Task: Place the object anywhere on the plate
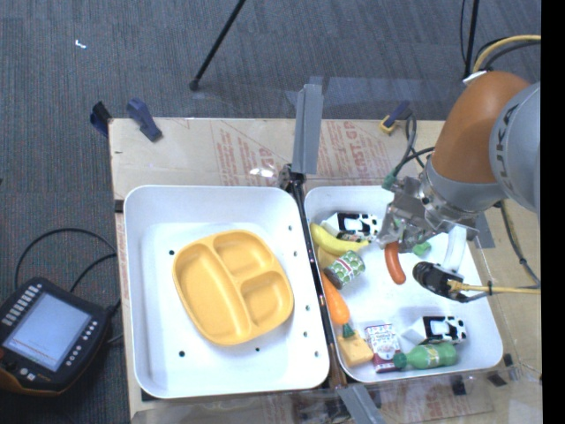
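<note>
Two-finger metal gripper above right white bin, clamped on red toy sausage, yellow three-compartment plastic plate at nine o'clock in left white bin

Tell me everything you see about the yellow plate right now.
The yellow plate looks like glossy moulded plastic, rounded-square, divided by raised ridges into three compartments: one large on the view's left, two smaller on the right. It lies flat, turned at a slant, near the middle of the left bin, resting on the bin floor. All three compartments show bare yellow.
</note>
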You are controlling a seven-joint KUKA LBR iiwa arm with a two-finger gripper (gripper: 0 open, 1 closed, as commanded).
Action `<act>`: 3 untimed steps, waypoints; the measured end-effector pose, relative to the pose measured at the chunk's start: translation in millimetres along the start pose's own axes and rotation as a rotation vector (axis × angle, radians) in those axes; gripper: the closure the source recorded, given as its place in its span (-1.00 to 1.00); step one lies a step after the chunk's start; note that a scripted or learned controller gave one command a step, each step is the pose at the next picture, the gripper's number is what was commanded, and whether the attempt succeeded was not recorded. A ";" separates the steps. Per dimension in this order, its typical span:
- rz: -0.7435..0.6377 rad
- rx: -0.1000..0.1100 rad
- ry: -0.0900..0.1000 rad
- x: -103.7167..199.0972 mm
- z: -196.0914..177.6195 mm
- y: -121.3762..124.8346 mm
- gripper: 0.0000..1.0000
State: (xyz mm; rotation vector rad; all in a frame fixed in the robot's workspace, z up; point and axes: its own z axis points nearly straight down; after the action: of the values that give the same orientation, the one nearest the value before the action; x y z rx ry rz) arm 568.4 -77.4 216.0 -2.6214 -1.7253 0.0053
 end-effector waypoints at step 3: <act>-0.820 0.001 -0.001 171.9 29.9 -55.7 1.00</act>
State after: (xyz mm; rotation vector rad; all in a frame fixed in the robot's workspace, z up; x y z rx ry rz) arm 585.1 102.6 186.1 -1.7159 -2.6263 0.0049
